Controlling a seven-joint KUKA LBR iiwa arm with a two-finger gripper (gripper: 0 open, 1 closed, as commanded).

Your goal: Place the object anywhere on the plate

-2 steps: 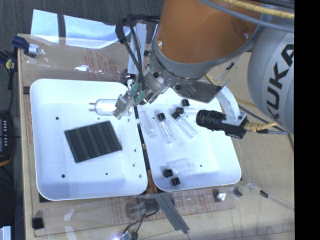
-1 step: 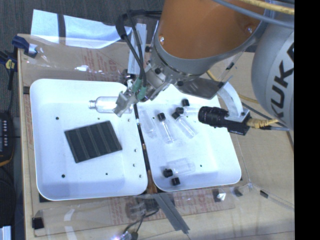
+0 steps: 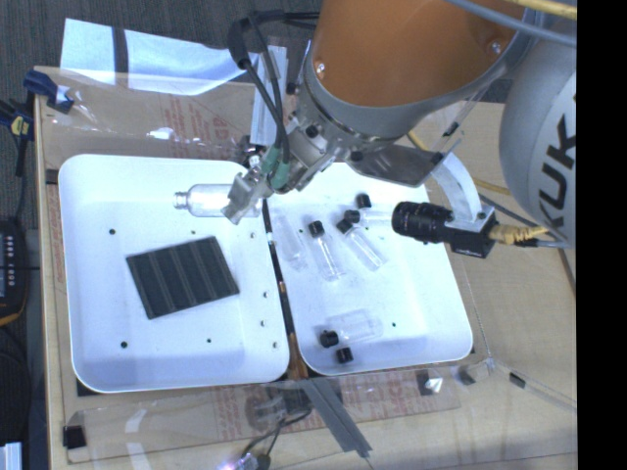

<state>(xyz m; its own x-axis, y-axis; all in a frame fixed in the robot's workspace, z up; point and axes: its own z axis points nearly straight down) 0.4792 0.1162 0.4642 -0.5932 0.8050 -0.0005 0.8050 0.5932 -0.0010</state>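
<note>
A dark ribbed plate (image 3: 183, 276) lies flat in the left white bin (image 3: 88, 179), toward its front. A small clear bottle (image 3: 206, 201) with a silver cap hangs sideways over the back of that bin, cap pointing left. My gripper (image 3: 242, 202) reaches in from the right over the divide between the bins and is shut on the bottle's right end. The bottle is behind the plate and a little to its right, apart from it. The arm's grey and orange body hides the back of the right bin.
The right bin (image 3: 446, 326) holds several clear vials with black caps: a cluster (image 3: 328, 243) near its middle and more (image 3: 338, 341) at its front. A black cylindrical part (image 3: 426, 220) on the arm hangs over that bin. Tape and clear film cover the bench around the bins.
</note>
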